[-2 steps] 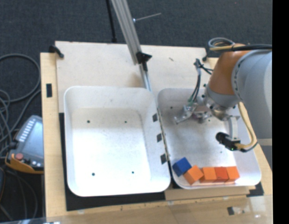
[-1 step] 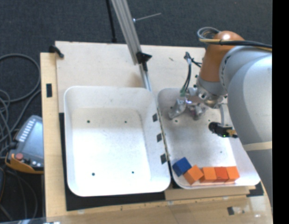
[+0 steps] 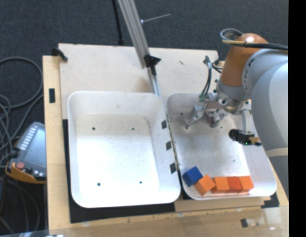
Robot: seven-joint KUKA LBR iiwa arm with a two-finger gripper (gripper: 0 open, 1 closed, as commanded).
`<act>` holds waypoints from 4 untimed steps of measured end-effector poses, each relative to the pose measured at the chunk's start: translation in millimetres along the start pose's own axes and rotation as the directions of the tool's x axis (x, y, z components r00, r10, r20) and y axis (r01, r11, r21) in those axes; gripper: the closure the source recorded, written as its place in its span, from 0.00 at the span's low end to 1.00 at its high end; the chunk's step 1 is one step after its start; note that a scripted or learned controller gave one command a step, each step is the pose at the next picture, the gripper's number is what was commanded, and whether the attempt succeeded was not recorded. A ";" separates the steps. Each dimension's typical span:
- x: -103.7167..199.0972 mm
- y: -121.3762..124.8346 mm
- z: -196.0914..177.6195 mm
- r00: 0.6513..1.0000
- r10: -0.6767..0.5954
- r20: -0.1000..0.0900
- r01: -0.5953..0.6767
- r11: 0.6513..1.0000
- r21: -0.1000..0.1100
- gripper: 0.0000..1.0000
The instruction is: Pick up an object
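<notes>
Blocks (image 3: 219,183) sit at six o'clock; end effector (image 3: 198,113), grip state unclear, hovers at twelve and may close on nothing.

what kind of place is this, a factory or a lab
Most likely a robotics lab or test cell: a grey robot arm reaches over two white bins on a plywood bench, with a handheld controller and loose cables on carpet.
</notes>
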State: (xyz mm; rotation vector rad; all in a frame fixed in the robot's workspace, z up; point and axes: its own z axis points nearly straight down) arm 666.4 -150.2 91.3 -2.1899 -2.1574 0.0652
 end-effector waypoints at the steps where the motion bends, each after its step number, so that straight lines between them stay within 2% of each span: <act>1: -41.4 -66.2 -1.2 1.000 -0.009 0.021 0.010 0.997 -0.074 0.00; 2: -30.9 1.6 -4.6 1.000 -0.001 0.015 0.001 1.000 -0.001 0.00; 3: -41.7 3.0 -23.4 1.000 -0.005 0.014 0.005 0.999 -0.033 0.00; 4: 4.1 -48.9 -3.2 1.000 -0.014 0.021 0.016 0.997 -0.078 0.00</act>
